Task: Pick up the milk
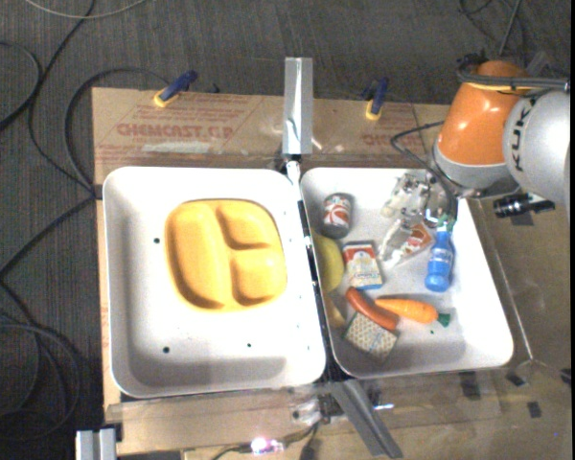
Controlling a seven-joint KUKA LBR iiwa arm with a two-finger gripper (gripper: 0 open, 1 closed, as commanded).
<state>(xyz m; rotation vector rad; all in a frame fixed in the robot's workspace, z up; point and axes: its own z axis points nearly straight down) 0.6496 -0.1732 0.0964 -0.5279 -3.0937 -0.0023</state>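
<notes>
The milk (362, 264) is a small white carton with a red top, lying in the right bin (484, 300) just right of a banana (329, 262). My gripper (409, 207) hangs over the back of that bin, up and to the right of the milk and apart from it. Just below the gripper lies an orange and white packet (412, 242). The arm's orange band (477, 127) sits above the bin's back right corner.
Also in the right bin are a can (337, 214), a blue bottle (441, 262), a carrot (407, 310), a sausage (372, 311) and a waffle-like square (369, 335). The left bin (134, 333) holds a yellow divided plate (227, 253).
</notes>
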